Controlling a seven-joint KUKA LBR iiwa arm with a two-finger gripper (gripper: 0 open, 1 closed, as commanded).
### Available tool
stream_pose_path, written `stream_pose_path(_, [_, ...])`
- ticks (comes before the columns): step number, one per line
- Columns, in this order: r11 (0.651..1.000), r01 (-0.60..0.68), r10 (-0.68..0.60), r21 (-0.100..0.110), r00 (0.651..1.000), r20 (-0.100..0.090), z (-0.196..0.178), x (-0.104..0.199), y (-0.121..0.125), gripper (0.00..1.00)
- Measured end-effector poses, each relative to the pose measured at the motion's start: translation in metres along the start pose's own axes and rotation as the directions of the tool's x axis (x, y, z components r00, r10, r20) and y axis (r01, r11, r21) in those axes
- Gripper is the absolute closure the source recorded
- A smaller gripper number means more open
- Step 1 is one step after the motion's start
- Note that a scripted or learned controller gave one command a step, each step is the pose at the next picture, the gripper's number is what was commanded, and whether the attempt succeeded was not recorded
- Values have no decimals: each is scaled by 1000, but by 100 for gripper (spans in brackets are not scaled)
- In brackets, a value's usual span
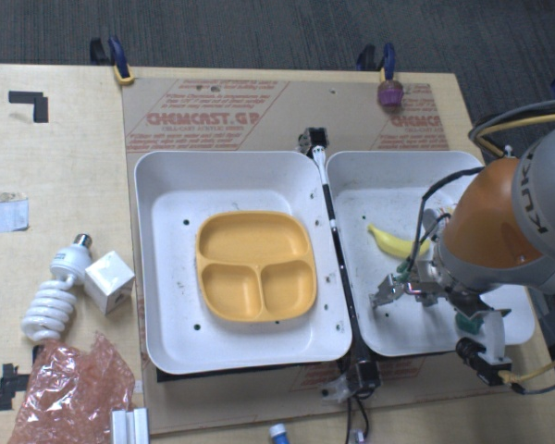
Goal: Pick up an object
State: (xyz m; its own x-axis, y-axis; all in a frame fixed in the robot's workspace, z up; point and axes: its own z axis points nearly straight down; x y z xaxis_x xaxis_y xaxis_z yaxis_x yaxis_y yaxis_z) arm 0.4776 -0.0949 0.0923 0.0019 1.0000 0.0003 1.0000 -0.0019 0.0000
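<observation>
Gripper (386, 293) metal, fingers: can't tell | curved yellow banana (393, 240) nearby | right bin (351, 178) smooth white

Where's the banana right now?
The banana lies in the right bin, near its middle, just above and left of the gripper. The arm's orange band covers its right end.

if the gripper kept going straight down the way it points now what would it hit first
Probably the bare floor of the right bin. The gripper hangs just below the banana, apparently clear of it, though depth is hard to judge.
</observation>
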Motion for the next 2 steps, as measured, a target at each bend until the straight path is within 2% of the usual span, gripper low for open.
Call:
stream_pose_path(1, [1000, -1, 1, -3, 1000, 1, -10, -1, 1, 100])
stream_pose_path(2, [1000, 3, -3, -2, 1000, 1, -100, 60, 1, 100])
